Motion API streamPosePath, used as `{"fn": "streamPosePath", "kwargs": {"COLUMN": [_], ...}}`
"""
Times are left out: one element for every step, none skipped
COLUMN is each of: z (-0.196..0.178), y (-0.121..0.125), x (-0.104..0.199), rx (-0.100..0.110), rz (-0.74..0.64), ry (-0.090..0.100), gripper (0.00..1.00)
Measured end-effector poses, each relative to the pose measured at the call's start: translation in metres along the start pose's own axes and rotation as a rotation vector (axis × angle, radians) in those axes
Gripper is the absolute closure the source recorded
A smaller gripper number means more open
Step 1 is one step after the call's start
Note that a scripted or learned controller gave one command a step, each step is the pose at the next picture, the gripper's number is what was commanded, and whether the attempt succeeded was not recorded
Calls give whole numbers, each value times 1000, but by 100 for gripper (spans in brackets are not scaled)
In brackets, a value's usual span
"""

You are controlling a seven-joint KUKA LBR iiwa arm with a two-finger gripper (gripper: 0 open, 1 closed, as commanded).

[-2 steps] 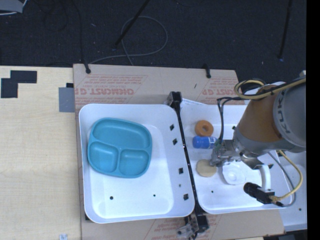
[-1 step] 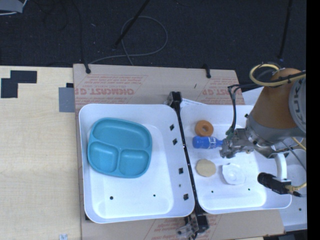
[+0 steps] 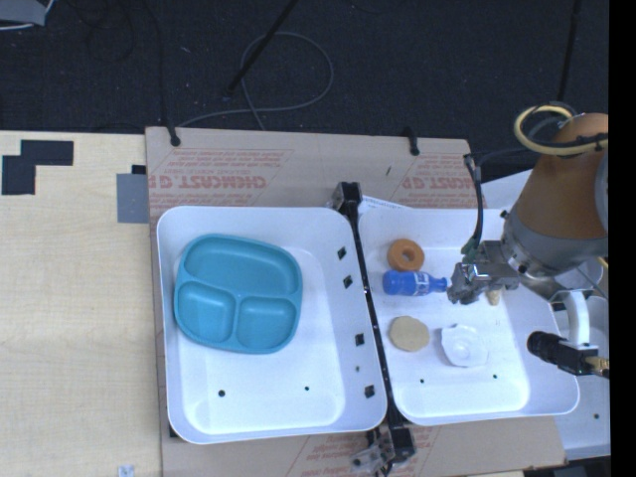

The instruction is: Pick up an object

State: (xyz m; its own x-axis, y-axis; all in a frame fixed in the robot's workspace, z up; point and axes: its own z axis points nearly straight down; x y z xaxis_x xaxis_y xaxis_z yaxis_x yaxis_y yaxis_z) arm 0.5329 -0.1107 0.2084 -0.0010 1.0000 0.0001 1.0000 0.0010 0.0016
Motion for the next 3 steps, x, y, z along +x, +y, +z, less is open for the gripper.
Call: {"fn": "streamPosePath", "kwargs": {"z": [-37,-42,-43], "y": [1,22,42], "x": [-1,43,100], "rx": [0,3,3], "rz": [1,-3,-4], "ry": [0,2,2], "gripper": [100,100,100]}}
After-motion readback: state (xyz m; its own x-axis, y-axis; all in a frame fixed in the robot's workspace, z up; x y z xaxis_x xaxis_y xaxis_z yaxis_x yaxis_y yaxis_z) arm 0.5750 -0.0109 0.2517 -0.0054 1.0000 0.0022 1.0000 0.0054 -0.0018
